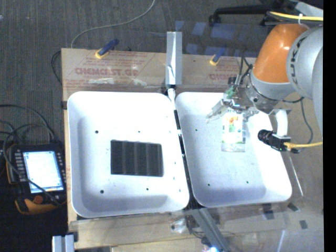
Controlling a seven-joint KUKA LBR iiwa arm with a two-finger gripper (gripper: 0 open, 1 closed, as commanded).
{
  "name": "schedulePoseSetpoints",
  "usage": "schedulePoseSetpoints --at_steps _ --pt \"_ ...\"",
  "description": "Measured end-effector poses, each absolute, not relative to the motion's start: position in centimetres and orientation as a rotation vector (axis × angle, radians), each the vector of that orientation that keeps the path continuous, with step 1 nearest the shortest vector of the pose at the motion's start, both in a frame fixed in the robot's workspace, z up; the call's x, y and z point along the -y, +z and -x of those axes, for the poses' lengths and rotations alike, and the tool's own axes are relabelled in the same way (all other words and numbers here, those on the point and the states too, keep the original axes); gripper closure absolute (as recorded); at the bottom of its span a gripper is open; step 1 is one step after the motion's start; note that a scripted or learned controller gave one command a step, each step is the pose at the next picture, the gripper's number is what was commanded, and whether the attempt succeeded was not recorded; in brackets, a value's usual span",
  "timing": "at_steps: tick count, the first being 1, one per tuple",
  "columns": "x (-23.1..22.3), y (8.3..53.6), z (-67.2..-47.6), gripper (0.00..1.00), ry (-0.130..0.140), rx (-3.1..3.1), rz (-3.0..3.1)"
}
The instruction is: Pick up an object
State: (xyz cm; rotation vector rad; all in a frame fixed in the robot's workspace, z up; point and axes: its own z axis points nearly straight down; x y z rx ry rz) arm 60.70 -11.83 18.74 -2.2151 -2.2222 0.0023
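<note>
A clear plastic packet [234,133] with orange and green contents sits in the right bin [210,177], in its upper middle. My gripper [233,108] is directly over the packet's top edge, at the end of the grey arm with the orange band [278,46]. The packet's upper end runs up under the gripper, and I cannot see whether it is gripped or just lying on the bin floor. A black ridged rectangular pad [136,158] lies flat in the middle of the left bin [89,114], far from the gripper.
A black fitting with a yellow cable [273,139] hangs at the right bin's right rim. A grey upright post [173,62] stands behind the seam between the bins. A handheld screen unit [39,172] lies left of the bench.
</note>
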Motion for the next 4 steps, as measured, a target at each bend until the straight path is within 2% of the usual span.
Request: schedulePoseSetpoints --at_steps 1,2,3,4 --pt "17.9 9.4 -63.6 0.00 0.003 2.338 2.098" --pt "18.7 9.0 -62.3 0.00 -0.006 2.375 2.074" --pt "18.5 9.9 -62.3 1.00 -0.010 2.375 2.071" --pt "14.0 9.0 -62.4 1.00 -0.003 2.461 1.973"
